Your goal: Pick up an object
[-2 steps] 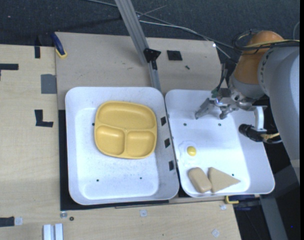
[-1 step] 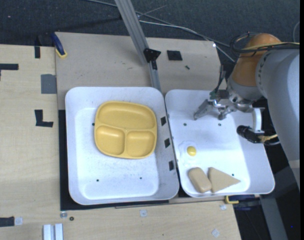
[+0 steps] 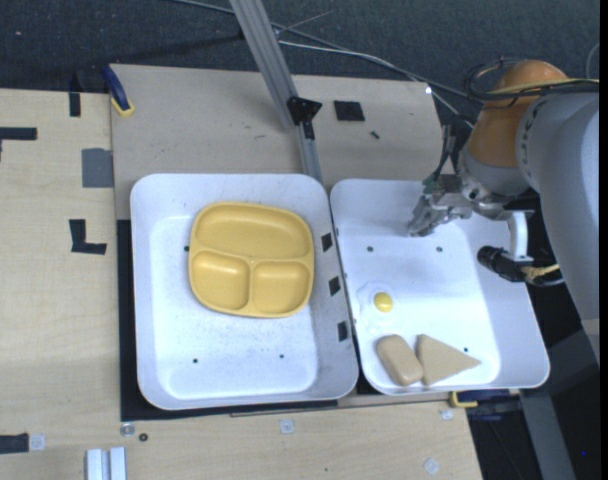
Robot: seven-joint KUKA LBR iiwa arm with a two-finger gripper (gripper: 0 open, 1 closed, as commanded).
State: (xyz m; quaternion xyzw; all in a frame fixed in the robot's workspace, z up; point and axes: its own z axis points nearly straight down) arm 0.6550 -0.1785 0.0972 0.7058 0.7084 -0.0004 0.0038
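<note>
A yellow divided plate (image 3: 251, 258) lies in the left bin (image 3: 164, 368). In the right bin (image 3: 504, 348) sit a small yellow ball (image 3: 383, 302), a tan rounded block (image 3: 397, 359) and a tan wedge (image 3: 446, 358) near the front edge. My gripper (image 3: 424, 223) hangs over the back of the right bin, well behind those three pieces, fingers pointing down and left. Nothing shows between its fingers.
A grey metal post (image 3: 274, 63) slants up from the gap between the bins at the back. Cables (image 3: 384, 63) trail across the bench behind the right bin. The arm's grey body (image 3: 564, 168) covers the right bin's far right side.
</note>
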